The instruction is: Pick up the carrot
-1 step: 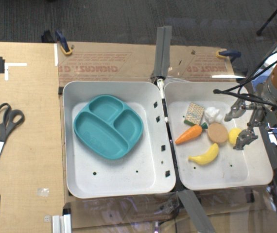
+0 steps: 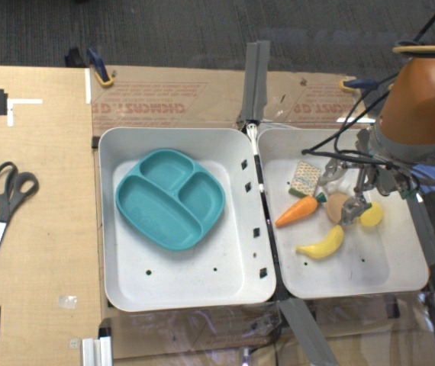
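While the carrot [image 2: 297, 210] lies untouched on the floor of the right bin [image 2: 370, 277], pickup is not yet done. My gripper [image 2: 352, 197] hovers to its right over a beige egg-like piece [image 2: 336, 206]; I cannot tell its state. A banana [image 2: 321, 245], lemon [image 2: 371, 216] and cracker [image 2: 305, 177] crowd it; clear room lies toward the centre wall.

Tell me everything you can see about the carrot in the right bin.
The carrot is a small orange toy, smooth and probably plastic, tapering to a point at its lower-left end, with a dark green stub at its upper-right end. It lies flat and slanted on the floor of the right bin, near the bin's left wall. Its green end sits close below a speckled cracker-like piece; whether they touch is unclear. Nothing grips it.
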Available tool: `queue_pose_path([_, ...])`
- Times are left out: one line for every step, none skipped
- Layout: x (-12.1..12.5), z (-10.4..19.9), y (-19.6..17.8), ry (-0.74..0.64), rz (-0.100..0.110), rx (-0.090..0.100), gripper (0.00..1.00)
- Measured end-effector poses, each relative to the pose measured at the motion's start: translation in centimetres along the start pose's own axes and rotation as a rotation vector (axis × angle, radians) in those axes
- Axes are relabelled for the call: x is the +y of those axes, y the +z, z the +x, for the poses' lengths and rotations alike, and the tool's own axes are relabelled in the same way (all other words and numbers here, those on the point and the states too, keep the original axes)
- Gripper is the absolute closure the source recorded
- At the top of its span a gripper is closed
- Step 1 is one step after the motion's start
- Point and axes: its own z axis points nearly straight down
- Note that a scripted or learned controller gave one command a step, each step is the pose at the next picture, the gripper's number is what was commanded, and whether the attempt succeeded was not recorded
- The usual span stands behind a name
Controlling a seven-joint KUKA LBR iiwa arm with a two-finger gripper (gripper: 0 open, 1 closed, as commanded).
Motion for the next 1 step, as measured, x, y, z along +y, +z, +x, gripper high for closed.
queue_pose_path([-2.85,-2.69,5.4,0.009,0.005,-0.013,0.0])
